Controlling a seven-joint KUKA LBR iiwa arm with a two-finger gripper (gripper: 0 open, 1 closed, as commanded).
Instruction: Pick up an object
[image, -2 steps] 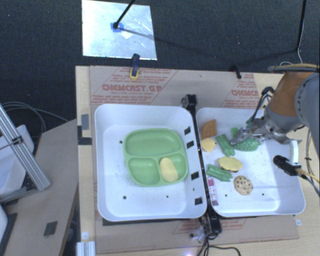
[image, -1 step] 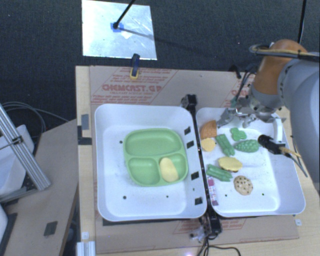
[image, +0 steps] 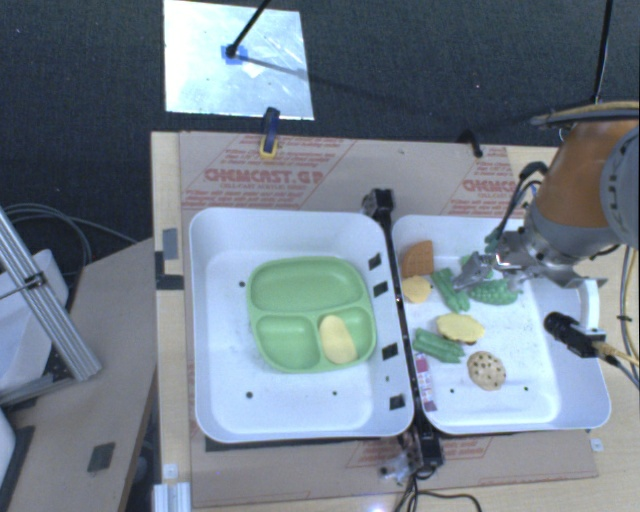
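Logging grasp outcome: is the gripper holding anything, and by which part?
Cannot be told: the gripper sits low over the green toy pieces in the right bin.

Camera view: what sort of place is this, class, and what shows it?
Probably a robot lab bench for grasping trials: a grey and orange arm reaches over two white bins, one holding a green divided tray, the other toy food such as a cookie.

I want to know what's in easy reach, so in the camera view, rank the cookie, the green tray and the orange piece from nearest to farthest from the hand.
From the hand:
1. Orange piece, just left of it, same bin.
2. Cookie, below it, near the front of that bin.
3. Green tray, far left, in the other bin.
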